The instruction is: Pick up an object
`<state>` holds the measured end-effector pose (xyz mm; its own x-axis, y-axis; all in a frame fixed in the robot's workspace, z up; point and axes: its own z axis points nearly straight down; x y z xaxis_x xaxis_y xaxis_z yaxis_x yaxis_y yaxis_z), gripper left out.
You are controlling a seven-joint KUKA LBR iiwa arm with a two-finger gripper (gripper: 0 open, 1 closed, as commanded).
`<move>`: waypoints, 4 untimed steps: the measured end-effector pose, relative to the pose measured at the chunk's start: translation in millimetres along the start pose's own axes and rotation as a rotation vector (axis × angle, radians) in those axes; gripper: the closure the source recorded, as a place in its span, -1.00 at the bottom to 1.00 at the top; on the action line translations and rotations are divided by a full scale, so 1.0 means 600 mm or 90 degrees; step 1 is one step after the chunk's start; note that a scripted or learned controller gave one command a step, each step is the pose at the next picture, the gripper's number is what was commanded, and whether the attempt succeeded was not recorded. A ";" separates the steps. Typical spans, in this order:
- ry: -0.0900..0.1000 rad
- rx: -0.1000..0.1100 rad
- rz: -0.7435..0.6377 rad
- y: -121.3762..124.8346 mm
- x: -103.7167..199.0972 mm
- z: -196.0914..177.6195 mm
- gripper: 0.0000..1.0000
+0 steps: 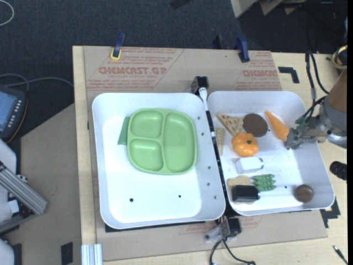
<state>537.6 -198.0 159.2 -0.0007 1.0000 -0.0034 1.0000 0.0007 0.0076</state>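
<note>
The right bin (309,164) holds several small items: an orange carrot (277,125), a brown disc (255,124), a pizza slice (229,123), a small orange pumpkin (245,144), a white block (249,164), green beans (263,181), a black block (244,193) and a brown ball (304,192). My gripper (294,139) hangs low over the right side of this bin, just below and right of the carrot's lower end. Nothing shows in its grasp.
A green divided plate (162,141) lies in the left bin (110,192). Both bins sit on a cardboard sheet (165,65) held by clamps at the far edge. Cables run along the right side near the arm (336,115).
</note>
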 end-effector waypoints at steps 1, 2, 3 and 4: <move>0.000 -0.001 0.000 -0.001 -0.003 -0.107 1.00; 0.001 0.002 0.000 0.001 -0.003 -0.110 1.00; 0.003 0.004 -0.004 0.024 0.102 -0.115 1.00; 0.002 0.002 -0.003 0.039 0.188 -0.131 1.00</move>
<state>560.5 -85.1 237.5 -0.0059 1.0000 0.0000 1.0000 0.0059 0.0042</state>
